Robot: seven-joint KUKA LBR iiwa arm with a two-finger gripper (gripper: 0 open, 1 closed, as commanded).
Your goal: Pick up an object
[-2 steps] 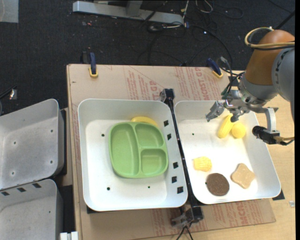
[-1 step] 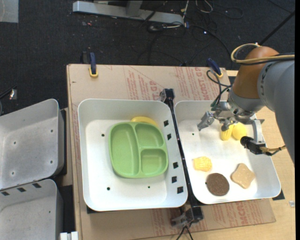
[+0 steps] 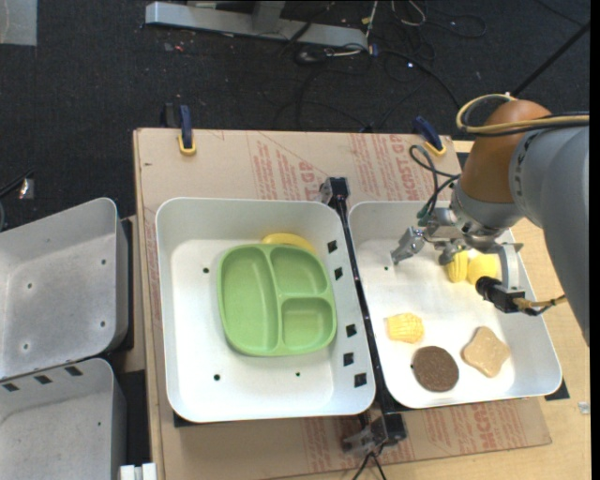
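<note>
From above, the hand [image 3: 433, 246] is seen low in the right bin [image 3: 539, 375], fingers spread and released — nothing is gripped between them. A yellow object [image 3: 469, 266] lies just beside it, partly hidden by the arm. Nearer the front — a corn piece [image 3: 404, 327], a brown disc [image 3: 435, 367] and a tan biscuit [image 3: 486, 351]. A green divided tray [image 3: 277, 299] is seen in the left bin [image 3: 183, 375].

A dark speckled floor [image 3: 75, 84] surrounds the cardboard-covered worktop [image 3: 281, 159], with black cables [image 3: 319, 70] trailing across it. A grey metal bar [image 3: 253, 23] lies at the top. Two white perforated panels [image 3: 56, 281] sit at left.
</note>
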